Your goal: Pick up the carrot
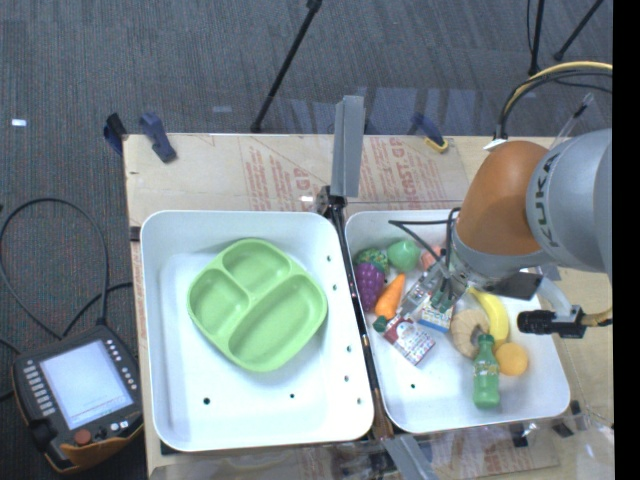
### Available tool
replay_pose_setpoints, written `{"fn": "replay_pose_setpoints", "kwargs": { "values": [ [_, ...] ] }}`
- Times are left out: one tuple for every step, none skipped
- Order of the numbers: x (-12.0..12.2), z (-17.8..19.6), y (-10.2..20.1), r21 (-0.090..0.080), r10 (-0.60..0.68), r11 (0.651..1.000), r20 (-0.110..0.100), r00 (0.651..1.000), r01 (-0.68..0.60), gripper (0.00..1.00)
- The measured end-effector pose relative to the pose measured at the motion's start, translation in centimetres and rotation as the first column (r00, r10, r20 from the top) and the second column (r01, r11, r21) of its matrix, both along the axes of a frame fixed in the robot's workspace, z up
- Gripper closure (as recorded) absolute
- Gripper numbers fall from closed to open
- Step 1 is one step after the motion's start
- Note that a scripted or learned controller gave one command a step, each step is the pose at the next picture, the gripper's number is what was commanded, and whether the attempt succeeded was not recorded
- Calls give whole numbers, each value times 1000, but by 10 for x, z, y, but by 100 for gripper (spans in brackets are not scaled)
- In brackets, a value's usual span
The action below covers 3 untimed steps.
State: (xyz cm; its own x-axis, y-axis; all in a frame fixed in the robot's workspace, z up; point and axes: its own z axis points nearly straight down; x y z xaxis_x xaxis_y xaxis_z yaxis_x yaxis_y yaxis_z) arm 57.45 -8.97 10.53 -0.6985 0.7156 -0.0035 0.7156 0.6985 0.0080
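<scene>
Reaching in from the right, the arm point(530, 208) hangs its gripper point(428, 296) low over the right bin point(540, 393), just beside the carrot point(390, 296); whether it is open or closed cannot be told. That carrot lies tilted near the bin's left wall, between purple grapes point(368, 283) and the gripper. A banana point(493, 313), an orange point(511, 359) and a green bottle point(486, 373) lie nearby. A green divided plate point(258, 304) sits in the left bin point(170, 408)
</scene>
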Motion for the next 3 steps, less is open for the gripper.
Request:
{"fn": "replay_pose_setpoints", "kwargs": {
  "values": [
    [-13,83,96,-2,-343,939,-9,939,343,100],
    [-96,81,69,-2,245,970,-12,969,-245,100],
    [-96,213,57,-5,174,985,1,985,-174,100]
  ]
}}
